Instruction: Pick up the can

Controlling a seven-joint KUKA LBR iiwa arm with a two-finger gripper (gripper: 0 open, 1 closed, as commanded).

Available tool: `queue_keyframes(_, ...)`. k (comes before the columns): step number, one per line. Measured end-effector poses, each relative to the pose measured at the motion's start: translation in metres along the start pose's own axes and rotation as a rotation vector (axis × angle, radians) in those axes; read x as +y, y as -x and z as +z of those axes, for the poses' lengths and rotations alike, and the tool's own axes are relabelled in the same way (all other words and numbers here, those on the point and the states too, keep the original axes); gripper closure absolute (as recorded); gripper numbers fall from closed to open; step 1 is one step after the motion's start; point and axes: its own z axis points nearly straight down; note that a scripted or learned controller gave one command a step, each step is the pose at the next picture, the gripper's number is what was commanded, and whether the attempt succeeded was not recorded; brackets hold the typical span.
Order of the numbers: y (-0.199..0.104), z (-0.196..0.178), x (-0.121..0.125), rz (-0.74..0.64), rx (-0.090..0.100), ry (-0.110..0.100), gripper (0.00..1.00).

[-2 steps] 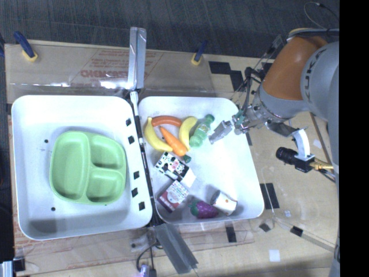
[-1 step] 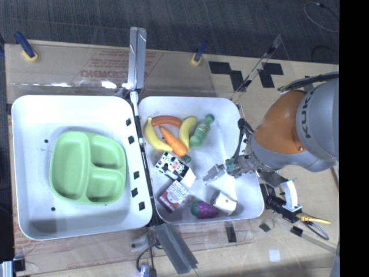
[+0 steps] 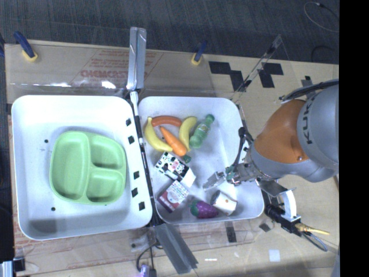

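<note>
A small white can (image 3: 225,202) with a dark red end lies on its side near the front right corner of the right bin (image 3: 230,105). My gripper (image 3: 221,179) hangs just above and behind it, reaching in from the right, open with nothing between its fingers. A purple eggplant toy (image 3: 203,209) touches the can's left side. Left of that lies a maroon packet with a white label (image 3: 174,194).
At the back of the right bin are two yellow bananas (image 3: 151,137), an orange carrot (image 3: 173,141), a sausage (image 3: 166,120) and a green bottle (image 3: 200,131). A black-and-white patterned box (image 3: 172,165) lies mid-bin. The left bin (image 3: 29,114) holds a green divided tray (image 3: 87,167).
</note>
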Motion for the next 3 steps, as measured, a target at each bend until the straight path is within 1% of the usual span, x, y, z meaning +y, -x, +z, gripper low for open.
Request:
queue_keyframes(2, 0.000, 0.000, 0.000, 0.001, 0.000, 0.000, 0.00)
queue_keyframes(3, 0.001, 0.015, -0.001, 0.276, 0.001, 0.000, 0.00)
